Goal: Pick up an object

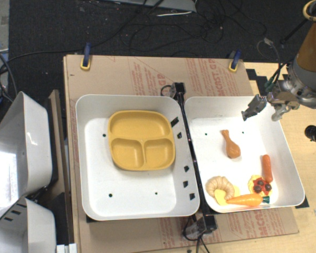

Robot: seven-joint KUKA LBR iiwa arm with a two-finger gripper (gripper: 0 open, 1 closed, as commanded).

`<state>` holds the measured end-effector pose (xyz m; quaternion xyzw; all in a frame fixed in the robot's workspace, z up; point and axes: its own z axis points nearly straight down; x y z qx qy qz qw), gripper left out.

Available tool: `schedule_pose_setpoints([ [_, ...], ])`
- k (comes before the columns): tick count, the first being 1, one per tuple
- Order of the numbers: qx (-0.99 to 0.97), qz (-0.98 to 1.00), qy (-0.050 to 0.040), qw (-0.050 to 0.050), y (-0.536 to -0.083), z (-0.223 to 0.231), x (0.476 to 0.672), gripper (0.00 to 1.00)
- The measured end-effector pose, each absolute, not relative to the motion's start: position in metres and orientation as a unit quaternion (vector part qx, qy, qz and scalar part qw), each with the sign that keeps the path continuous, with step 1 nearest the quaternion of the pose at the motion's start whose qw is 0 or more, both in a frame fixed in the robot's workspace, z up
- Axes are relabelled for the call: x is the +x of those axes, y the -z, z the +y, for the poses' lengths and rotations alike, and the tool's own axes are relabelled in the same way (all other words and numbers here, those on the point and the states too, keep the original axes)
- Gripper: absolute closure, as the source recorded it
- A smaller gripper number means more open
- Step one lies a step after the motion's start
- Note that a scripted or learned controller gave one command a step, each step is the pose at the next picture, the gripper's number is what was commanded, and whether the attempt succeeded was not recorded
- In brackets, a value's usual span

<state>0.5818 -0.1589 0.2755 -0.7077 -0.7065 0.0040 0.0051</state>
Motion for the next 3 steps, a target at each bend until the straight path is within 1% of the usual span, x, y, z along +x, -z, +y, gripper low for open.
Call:
schedule_pose_setpoints([
  [1,-0.707,-0.708,-0.0004,0.000,-0.283,-0.158,0.584,0.00],
  [2,-0.707,-0.707,-0.0012,0.001,-0.240,-0.159,0.582,0.00],
  [3,-0.707,-0.707,-0.0004,0.000,-0.190,-0.155,0.592,0.00],
])
